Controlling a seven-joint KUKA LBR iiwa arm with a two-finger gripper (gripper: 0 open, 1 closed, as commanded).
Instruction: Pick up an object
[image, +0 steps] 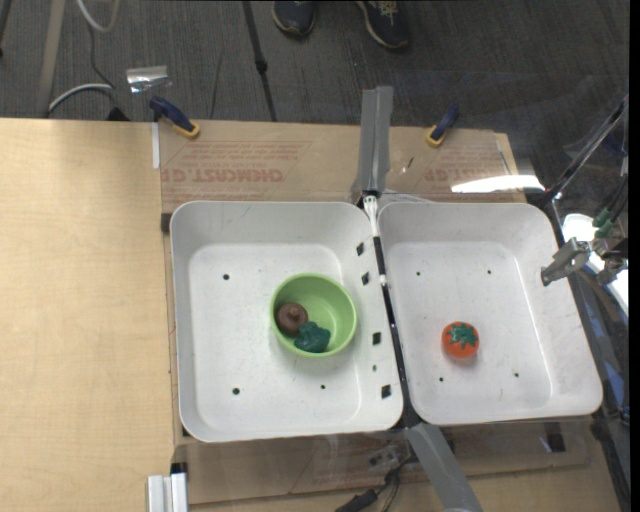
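The robot shows at the right edge as a small cluster of parts, much of it cut off by the frame. The claw (556, 270) is a slim grey metal piece with a pale, glossy finish, tapering to a pointed tip. Behind it sits a bright white block, with a small green mark above it and thin dark rods or cables (590, 150) running up and to the right; finer detail such as screws or lettering is too small to read.
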